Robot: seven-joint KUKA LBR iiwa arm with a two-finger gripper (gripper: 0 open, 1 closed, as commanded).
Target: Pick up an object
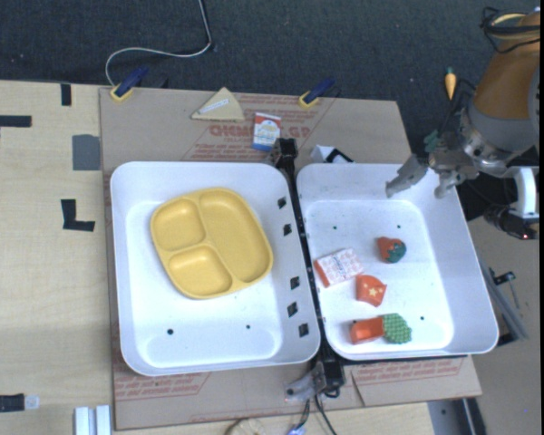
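Note:
The right bin [344,193] holds a red and green strawberry-like toy [391,249], a red and white carton [338,266], an orange piece with a star [370,289], and a red piece joined to a green knobbly one [382,329]. My gripper [426,177] hangs over the bin's far right corner, up and to the right of the strawberry toy. Its two grey fingers [403,179] stand apart with nothing between them.
The left bin [136,243] holds a yellow divided plate [210,241]. A small red and white box [267,132] and a tan wedge [219,106] lie on the cardboard behind the bins. Black clips line the seam between the bins.

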